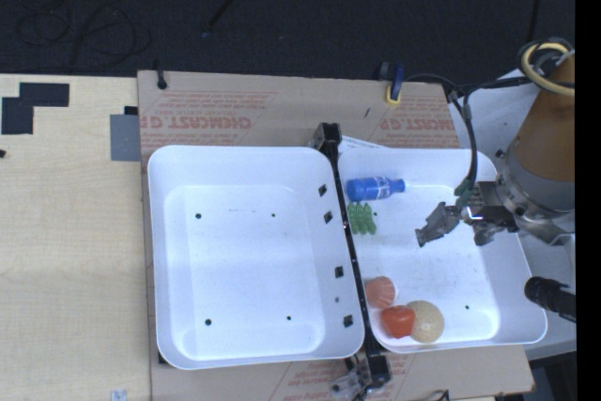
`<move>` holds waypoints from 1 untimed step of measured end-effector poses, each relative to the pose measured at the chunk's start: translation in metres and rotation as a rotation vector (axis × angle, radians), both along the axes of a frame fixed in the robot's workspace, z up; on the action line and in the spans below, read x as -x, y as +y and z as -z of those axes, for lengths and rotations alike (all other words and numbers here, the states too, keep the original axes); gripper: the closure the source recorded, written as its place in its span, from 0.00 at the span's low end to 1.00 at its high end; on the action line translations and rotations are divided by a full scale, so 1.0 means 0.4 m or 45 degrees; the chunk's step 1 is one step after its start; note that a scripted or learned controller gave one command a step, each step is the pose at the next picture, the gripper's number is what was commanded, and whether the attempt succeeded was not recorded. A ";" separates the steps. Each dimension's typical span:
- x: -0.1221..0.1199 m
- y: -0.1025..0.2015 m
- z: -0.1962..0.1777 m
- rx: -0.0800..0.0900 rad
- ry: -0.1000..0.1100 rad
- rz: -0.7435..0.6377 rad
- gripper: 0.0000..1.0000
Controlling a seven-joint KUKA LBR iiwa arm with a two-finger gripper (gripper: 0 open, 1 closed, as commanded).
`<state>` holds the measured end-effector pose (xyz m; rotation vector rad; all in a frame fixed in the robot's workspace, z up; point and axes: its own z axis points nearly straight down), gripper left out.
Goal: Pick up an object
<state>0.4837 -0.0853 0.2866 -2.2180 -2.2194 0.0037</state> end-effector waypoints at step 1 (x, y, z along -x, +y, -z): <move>-0.028 -0.122 0.181 0.001 0.006 0.006 0.00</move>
